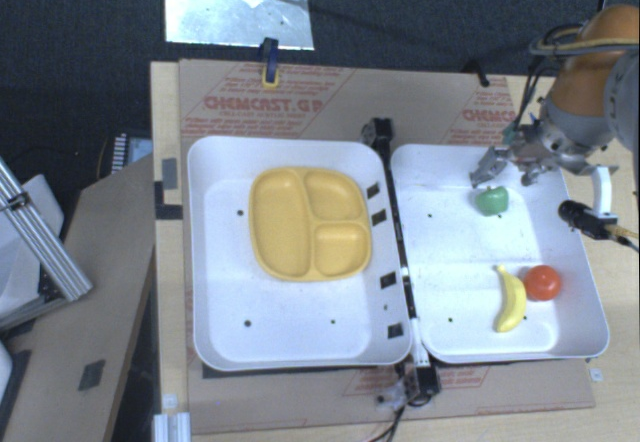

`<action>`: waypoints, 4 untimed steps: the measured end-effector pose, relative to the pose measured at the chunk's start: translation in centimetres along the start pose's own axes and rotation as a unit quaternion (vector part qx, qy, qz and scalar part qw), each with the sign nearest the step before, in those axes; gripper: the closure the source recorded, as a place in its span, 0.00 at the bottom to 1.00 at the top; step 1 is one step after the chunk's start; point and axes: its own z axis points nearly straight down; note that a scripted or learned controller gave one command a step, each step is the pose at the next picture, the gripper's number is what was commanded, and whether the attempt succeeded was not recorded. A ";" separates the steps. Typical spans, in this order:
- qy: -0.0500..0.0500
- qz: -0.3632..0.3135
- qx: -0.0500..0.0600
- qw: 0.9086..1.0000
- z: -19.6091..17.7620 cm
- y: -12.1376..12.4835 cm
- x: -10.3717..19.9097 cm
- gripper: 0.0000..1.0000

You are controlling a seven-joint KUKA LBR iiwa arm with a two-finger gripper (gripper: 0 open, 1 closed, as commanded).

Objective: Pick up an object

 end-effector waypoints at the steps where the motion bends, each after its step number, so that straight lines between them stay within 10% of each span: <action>1: -0.001 -0.001 -0.004 1.000 -1.4 0.2 0.0 1.00; 3: -0.001 -0.002 -0.005 1.000 -13.1 0.3 0.0 1.00; 4: 0.001 -0.004 -0.002 1.000 -13.3 -0.7 4.8 1.00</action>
